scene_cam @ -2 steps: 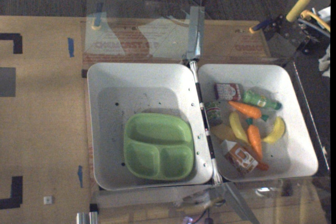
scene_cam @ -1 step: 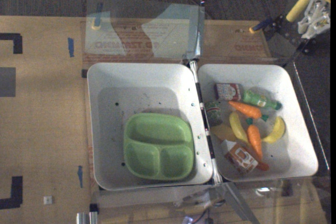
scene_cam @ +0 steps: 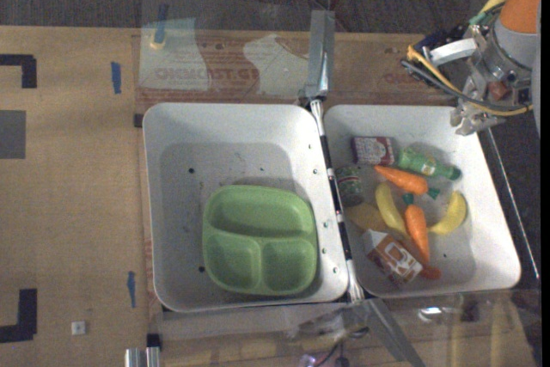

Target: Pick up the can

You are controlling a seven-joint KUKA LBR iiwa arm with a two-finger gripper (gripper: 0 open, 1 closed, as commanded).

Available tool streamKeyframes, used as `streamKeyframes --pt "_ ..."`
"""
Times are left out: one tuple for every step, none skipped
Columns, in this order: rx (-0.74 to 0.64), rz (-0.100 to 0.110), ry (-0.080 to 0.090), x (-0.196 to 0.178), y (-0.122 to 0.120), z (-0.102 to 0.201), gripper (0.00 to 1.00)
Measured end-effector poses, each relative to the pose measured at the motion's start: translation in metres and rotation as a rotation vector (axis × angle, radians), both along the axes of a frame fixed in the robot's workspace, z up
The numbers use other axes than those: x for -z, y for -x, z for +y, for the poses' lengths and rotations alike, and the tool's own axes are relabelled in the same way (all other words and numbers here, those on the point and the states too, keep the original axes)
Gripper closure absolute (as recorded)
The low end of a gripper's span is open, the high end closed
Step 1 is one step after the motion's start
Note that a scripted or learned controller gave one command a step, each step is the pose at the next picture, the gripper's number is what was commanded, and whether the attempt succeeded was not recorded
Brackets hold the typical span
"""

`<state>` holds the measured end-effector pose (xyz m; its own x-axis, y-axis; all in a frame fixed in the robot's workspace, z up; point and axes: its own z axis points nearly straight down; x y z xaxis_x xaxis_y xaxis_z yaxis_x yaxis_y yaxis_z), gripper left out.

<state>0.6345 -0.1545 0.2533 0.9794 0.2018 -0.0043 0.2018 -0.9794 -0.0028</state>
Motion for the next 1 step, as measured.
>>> streamKeyframes --pt "-0.296 -0.005 0.002 -0.1822 -0.0037 -0.0641 1.00"
